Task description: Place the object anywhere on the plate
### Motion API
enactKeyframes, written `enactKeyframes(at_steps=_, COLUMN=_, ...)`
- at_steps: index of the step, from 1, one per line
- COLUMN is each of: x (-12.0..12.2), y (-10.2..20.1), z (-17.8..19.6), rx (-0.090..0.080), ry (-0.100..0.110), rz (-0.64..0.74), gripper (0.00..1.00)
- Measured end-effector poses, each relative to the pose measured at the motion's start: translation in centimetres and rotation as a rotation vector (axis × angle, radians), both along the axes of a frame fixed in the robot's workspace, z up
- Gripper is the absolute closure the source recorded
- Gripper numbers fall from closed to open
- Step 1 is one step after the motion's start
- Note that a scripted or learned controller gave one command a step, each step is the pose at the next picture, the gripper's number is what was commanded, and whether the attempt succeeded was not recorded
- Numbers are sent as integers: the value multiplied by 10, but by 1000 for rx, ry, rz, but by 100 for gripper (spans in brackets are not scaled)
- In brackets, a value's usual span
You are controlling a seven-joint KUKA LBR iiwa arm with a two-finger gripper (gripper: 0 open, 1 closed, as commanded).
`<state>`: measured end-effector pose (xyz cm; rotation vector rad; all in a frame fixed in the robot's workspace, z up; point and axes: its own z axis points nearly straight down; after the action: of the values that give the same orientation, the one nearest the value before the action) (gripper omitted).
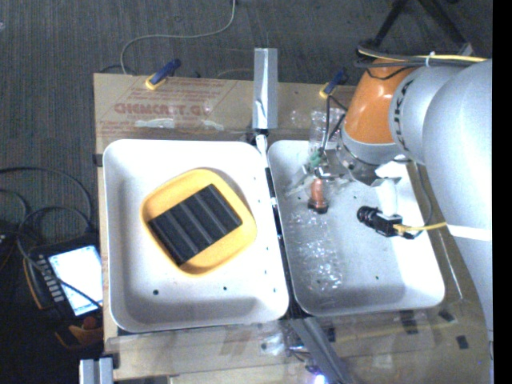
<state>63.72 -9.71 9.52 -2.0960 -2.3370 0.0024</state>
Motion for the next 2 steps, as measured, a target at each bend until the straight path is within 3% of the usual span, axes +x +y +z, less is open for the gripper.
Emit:
enactKeyframes(at_steps=1, x=0, y=2, z=8, rx=4, ry=2, rz=1, gripper=100)
enactKeyframes(at_steps=2, x=19, y=-6, z=0, rx=0, ry=0, rz=-71, gripper=100)
